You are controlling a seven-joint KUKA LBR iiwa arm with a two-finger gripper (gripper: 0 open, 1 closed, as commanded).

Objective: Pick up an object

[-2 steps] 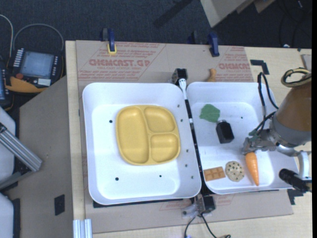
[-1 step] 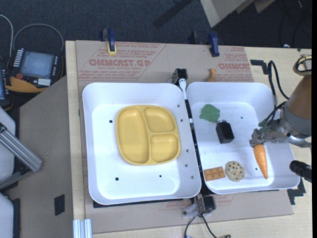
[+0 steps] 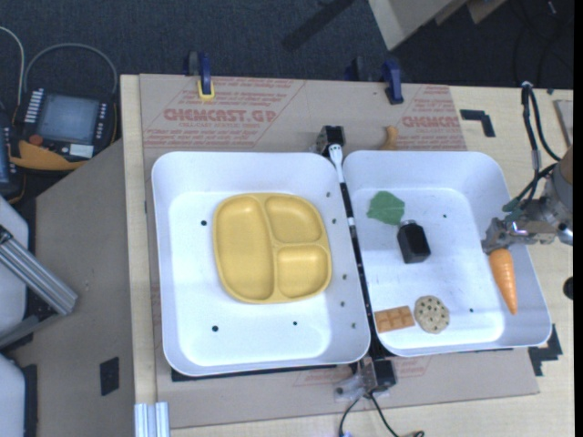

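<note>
- Overhead, the desk (image 3: 273, 107) carries two shallow white bins side by side, the left bin (image 3: 173, 271) and the right bin (image 3: 474, 176), their inner rims touching along the middle.
- Lying in the left bin is a yellow divided plate (image 3: 271, 246) with three compartments, set roughly in the centre of that bin.
- Five small things lie in the right bin: a green leaf-shaped piece (image 3: 386, 208) toward the far side, a black block (image 3: 414, 242) just beside and below it, a round speckled cookie (image 3: 431, 313) near the front wall, a brown cracker (image 3: 394, 319) just left of the cookie, and an orange carrot (image 3: 505, 279).
- Of these, the carrot lies lengthwise against the right wall of the right bin, pointed end toward the front, well apart from the black block.
- At the right edge, the claw (image 3: 510, 230) hangs over the right rim of the right bin, right at the carrot's thick upper end.
- Whether the claw is spread or pinched together I cannot tell; the metal parts there are too small and cluttered, and I cannot tell if it touches the carrot.
- Off the desk to the left, a handheld control pendant (image 3: 64, 121) with a dark screen rests on the floor.
</note>
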